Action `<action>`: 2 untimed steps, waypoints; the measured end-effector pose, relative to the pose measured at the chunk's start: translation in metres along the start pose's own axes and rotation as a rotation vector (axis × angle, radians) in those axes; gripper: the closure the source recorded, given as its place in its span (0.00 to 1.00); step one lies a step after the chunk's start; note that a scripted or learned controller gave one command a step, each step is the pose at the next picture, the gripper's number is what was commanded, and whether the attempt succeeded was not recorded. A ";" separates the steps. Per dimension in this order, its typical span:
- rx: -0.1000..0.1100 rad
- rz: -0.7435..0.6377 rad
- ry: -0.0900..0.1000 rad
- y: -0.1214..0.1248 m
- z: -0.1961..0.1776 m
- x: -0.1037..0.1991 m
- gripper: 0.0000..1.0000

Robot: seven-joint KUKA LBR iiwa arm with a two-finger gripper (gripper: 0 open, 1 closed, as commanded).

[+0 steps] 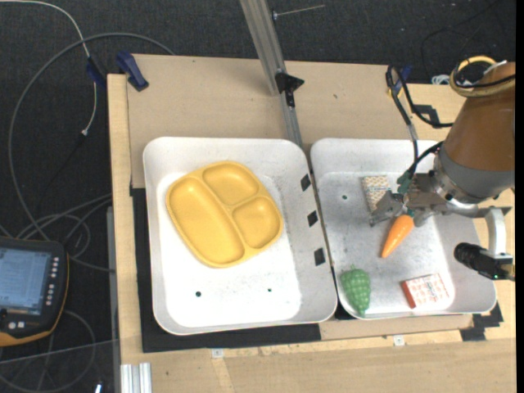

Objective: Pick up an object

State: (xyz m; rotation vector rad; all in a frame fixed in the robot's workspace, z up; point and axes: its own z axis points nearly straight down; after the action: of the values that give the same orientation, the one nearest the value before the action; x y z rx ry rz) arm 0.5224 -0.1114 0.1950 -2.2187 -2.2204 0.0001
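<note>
An orange carrot (396, 236) lies at a slant in the middle of the right bin (467, 158). My gripper (402, 209) is right over the carrot's upper end, which reaches up to its tip. Whether the carrot is gripped is hidden by the wrist. A pale speckled block (374, 188) lies just left of the gripper. A green knobbly toy (356, 289) sits at the bin's front left. A red and white packet (426, 291) lies at the front right.
The left bin (164, 293) holds a yellow divided plate (223, 213). A metal pole (262, 23) rises behind the gap between the bins. The arm's grey and orange body (485, 146) covers the right bin's far right corner.
</note>
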 end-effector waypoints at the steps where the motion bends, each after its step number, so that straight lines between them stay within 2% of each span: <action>1: -0.001 0.000 0.000 0.000 0.000 0.000 0.00; 2: 0.004 0.001 0.001 -0.004 0.043 0.001 0.00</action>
State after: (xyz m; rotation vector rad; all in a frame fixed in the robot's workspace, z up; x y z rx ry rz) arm 0.5185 -0.1105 0.1522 -2.2172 -2.2169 0.0042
